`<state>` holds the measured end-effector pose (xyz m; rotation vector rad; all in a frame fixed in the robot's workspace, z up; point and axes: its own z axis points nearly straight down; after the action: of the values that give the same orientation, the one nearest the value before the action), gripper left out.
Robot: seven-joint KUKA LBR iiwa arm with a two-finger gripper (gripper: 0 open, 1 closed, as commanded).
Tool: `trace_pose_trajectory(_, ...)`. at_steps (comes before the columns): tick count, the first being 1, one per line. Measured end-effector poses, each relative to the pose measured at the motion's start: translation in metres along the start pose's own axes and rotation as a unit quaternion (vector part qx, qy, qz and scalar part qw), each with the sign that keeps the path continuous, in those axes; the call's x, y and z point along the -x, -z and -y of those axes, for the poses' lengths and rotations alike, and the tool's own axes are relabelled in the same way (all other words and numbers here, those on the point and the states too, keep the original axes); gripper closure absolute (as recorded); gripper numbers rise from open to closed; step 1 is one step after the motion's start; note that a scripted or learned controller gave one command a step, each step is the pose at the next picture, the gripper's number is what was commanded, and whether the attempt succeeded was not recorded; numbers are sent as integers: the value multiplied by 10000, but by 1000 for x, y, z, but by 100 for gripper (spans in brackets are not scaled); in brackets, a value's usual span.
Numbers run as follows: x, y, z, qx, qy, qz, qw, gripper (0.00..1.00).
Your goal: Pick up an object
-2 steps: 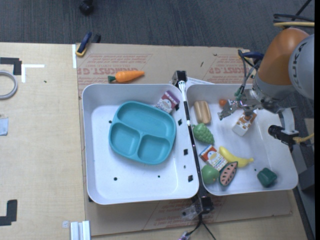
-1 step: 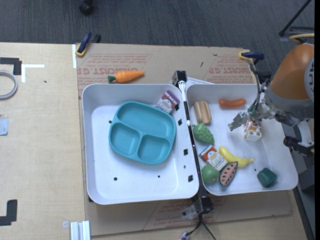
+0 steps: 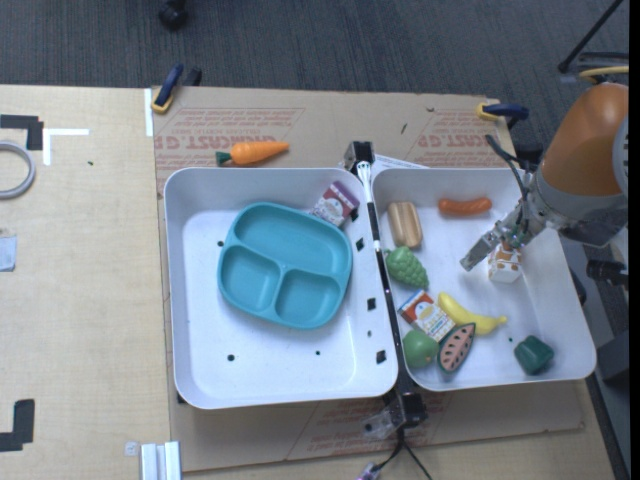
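The gripper (image 3: 490, 251) is seen low over the right bin (image 3: 560, 368), reached in from the right. One grey finger is angled toward the bin's middle, and a small white block (image 3: 506, 267) with orange marks lies directly under or against the tip. Whether the jaws are open or closed on it cannot be told from this slant; the block may merely be touched rather than clamped.

No object is clearly lifted yet. The block is judged the likely target, being nearest the tip; a sausage (image 3: 465, 206) lies just up the bin, a banana (image 3: 470, 315) lower down.

Several failures are possible. If only one finger bears on the block, it could be pushed aside or tipped rather than caught. A grip on a corner could let it slip during the lift.
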<state>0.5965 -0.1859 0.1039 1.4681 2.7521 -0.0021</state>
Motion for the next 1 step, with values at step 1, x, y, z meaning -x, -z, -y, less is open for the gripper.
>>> trace_pose_trajectory(1, -68, -10, -33, -39, 259, -97, 9996, 0)
